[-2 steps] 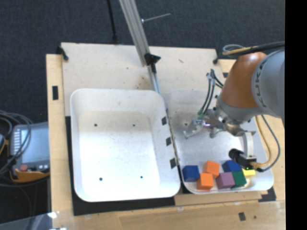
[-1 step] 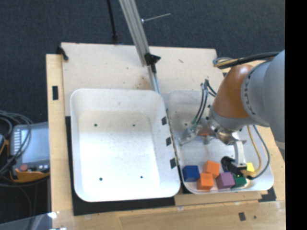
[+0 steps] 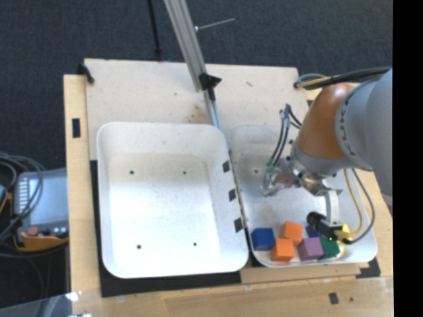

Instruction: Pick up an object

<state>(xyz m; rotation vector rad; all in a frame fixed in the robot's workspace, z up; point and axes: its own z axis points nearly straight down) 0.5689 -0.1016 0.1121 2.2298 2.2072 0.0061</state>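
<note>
The claw (image 3: 272,185) hovers inside the right bin (image 3: 246,144); its grip state can't be told; blocks (image 3: 285,242) cluster at five o'clock.

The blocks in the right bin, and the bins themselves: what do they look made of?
The blue block, orange blocks and purple block look like painted wood or hard plastic: flat, matte, uniform colour with crisp edges; I cannot tell which. The right bin and left bin look like thin moulded white plastic, with rounded corners and a scuffed, speckled surface.
</note>
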